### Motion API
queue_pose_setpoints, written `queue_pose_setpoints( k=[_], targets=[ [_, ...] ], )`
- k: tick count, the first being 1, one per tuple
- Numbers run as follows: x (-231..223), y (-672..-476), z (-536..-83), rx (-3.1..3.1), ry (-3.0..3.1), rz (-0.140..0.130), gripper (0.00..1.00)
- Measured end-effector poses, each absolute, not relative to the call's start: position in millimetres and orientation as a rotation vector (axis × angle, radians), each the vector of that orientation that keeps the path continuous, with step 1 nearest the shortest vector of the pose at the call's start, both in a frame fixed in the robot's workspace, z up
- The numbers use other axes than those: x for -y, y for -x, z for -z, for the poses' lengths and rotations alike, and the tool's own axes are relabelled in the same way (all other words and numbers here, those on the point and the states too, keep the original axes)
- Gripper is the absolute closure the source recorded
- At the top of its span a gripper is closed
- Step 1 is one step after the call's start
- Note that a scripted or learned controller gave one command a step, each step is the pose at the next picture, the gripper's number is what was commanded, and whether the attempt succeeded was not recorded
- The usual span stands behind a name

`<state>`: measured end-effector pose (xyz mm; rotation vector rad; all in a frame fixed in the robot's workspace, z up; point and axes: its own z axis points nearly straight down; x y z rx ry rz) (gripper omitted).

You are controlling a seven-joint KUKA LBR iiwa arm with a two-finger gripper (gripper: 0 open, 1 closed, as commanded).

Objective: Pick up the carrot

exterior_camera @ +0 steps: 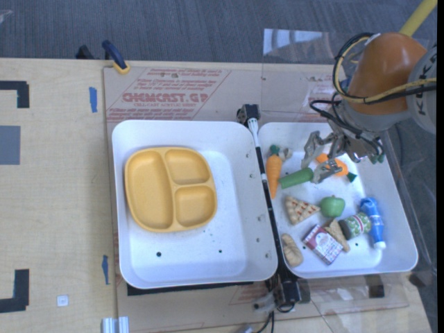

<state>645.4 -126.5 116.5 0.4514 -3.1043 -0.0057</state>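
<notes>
Carrot (274, 173): orange with a green top, lying lengthwise in the right bin, close against its left wall; not in my grip.
My gripper (325, 159): low over the upper middle of the right bin, to the right of the carrot and apart from it; whether it is released or clenched I cannot tell.
Right bin (402, 245): also contains a green cucumber-like piece (297, 179) just beside the carrot, a small orange item (331, 165) under my gripper, a pizza slice (300, 209), a green apple (333, 205), a blue bottle (373, 220), a small can (356, 225), a red carton (322, 244) and a bread-like piece (291, 250) near the front wall.
Left bin (187, 269): holds a yellow divided plate (170, 188) with three compartments, set toward the left.
Surface: both bins sit on a cardboard sheet (173, 92) with red print, laid on a light wooden bench (52, 186).
Room: grey carpet (173, 16) beyond the bench's far edge.
</notes>
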Motion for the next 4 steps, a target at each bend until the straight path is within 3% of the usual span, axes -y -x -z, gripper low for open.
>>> queue_pose_setpoints(
  k=[1, 2, 3, 4],
  targets=[
    [38.5, -670.8, -187.2, 3.101, -0.579, 0.004, 1.0],
    [108.8, -669.7, -98.2, 3.011, -0.926, 0.0, 1.0],
    [225.6, -670.8, -89.2, 2.84, -1.373, -0.012, 1.0],
    [223.3, -670.1, -86.9, 2.839, -1.373, -0.003, 0.0]
  ],
)
